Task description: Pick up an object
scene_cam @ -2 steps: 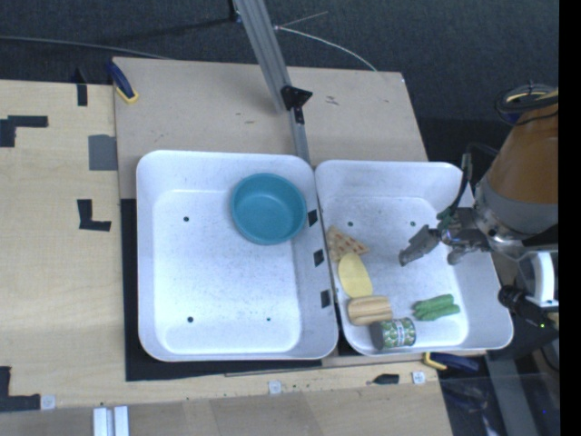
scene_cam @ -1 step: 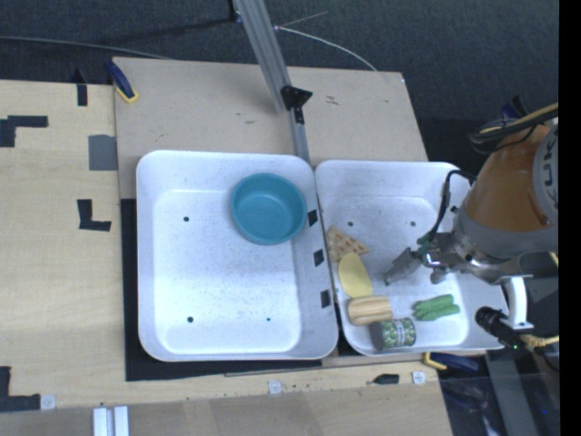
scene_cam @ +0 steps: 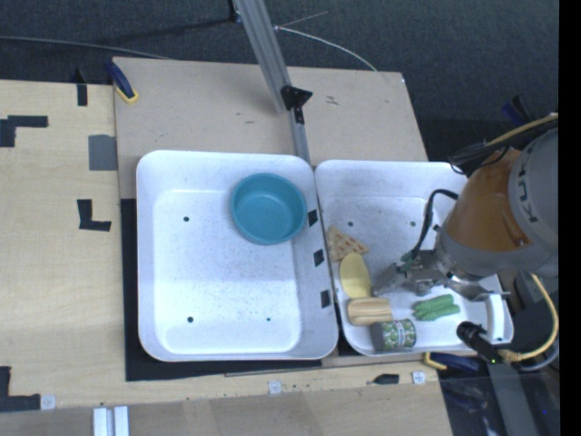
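claw (scene_cam: 399,275) low in right bin (scene_cam: 381,184) | grip unreadable, wrist hides much | green object (scene_cam: 436,308) beside

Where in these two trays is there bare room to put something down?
Most of the left bin floor, below and left of the blue bowl. Also the right bin upper part, above the cracker. Its lower part is crowded: banana, green pod, gripper.

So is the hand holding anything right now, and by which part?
Cannot tell. The hand hangs low in the right bin beside the green item, with its grip unclear.
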{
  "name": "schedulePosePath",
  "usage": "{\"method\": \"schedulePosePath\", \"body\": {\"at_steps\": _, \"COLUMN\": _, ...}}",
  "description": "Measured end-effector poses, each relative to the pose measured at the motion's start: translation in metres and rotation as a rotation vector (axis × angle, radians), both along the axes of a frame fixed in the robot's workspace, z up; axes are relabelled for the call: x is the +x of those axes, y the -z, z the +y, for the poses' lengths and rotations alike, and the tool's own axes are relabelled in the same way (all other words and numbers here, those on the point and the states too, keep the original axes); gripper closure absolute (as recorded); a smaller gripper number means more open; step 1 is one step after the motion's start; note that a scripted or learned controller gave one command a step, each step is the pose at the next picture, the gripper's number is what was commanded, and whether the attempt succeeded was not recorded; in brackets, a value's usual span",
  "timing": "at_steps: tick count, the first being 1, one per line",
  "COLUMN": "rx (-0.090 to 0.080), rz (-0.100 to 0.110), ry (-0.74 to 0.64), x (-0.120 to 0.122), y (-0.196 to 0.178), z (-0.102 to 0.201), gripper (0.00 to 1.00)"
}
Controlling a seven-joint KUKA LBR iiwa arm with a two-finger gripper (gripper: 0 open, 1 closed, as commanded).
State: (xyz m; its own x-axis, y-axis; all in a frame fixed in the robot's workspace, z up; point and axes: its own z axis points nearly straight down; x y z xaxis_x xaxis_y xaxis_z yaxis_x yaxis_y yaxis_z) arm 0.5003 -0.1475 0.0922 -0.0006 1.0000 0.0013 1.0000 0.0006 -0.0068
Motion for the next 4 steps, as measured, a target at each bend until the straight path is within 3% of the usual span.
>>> {"method": "schedulePosePath", "body": {"at_steps": 1, "rx": 0.001, "rz": -0.001, "ry": -0.001, "x": 0.0, "y": -0.012, "z": 0.001, "gripper": 1.0}}
{"method": "schedulePosePath", "body": {"at_steps": 4, "rx": -0.003, "rz": -0.011, "ry": -0.001, "x": 0.0, "y": -0.165, "z": 0.0, "gripper": 1.0}}
